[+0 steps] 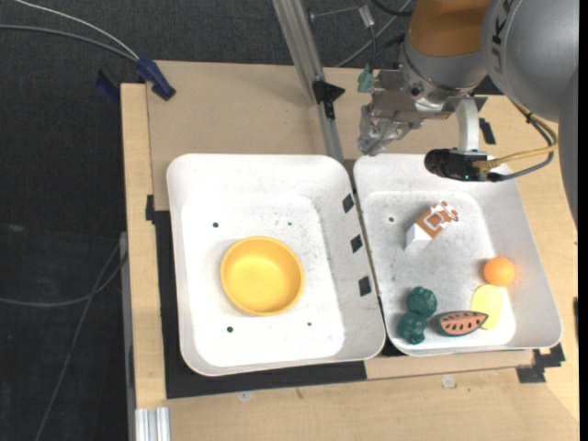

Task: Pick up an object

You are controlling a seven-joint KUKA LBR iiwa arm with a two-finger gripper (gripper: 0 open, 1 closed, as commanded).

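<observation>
White-and-orange toy carton [434, 223], tipped on its side, brown marks on the orange face, sits just toward 12 o'clock from the middle of the right bin [516, 211]. No single target is marked, so the loose items are all listed.

Right bin contents:
- orange ball [499, 270], round and plain, at 3 o'clock near the right wall
- pale yellow wedge [491, 303] at 4 o'clock, just below the ball and apart from it
- watermelon slice [459, 322], red flesh with dark seeds and a green rind, at 5 o'clock, touching the wedge's lower left
- dark green lumpy toy [416, 315], broccoli-like, at 7 o'clock, just beside the slice's left tip

Left bin [204, 211] contents:
- one yellow bowl [262, 274], upright with its mouth up, slightly toward 6 o'clock from the bin's middle
- black specks scattered across the floor

The two bins touch along their inner walls on the tan bench [230, 108].

The gripper [375, 143] points down over the right bin's far rim, at about 11 o'clock of that bin, close to the seam between the bins. Cannot tell from this angle whether it is spread or closed. It is well apart from every item, the carton being nearest.
</observation>
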